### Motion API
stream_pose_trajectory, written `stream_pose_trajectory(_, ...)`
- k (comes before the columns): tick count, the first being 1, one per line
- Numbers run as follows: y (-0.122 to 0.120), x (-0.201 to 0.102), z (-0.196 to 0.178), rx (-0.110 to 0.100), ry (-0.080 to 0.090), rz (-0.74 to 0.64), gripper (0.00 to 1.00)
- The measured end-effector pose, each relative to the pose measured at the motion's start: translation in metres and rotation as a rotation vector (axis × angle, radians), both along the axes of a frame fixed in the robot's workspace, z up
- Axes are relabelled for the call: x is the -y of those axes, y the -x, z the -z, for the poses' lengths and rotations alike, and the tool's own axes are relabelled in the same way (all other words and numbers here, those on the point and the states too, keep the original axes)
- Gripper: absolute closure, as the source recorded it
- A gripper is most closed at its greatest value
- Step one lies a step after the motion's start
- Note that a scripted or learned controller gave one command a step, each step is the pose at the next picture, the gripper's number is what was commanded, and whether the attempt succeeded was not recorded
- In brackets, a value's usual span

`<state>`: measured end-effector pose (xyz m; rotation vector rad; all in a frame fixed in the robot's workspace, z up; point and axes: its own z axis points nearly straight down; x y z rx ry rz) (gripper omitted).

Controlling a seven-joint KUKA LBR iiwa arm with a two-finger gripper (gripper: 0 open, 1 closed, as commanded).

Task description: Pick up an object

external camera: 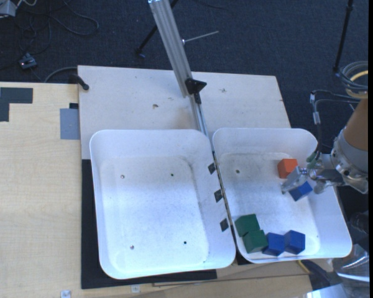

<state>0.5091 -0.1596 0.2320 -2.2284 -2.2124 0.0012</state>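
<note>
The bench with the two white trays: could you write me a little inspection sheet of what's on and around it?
Surface: bench bearing left bin and right bin side by side.
Job's things: in the right bin, an orange block, a blue block at the tool, two green blocks and two blue blocks near the front.
Clutter: nothing seen in the left bin.
Grippers: tool over the right bin's right side; a blue block seems between its fingers.
Cables: loose cables on the dark floor behind.
Surroundings: slanted metal rail, wooden table at left.
</note>
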Motion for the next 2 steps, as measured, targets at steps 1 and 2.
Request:
stream_pose_trajectory(1,-0.048,0.042,0.081,-0.005,0.001,-0.005,0.0)
stream_pose_trajectory(2,-0.134,0.049,0.144,0.004,0.002,-0.012,0.0)
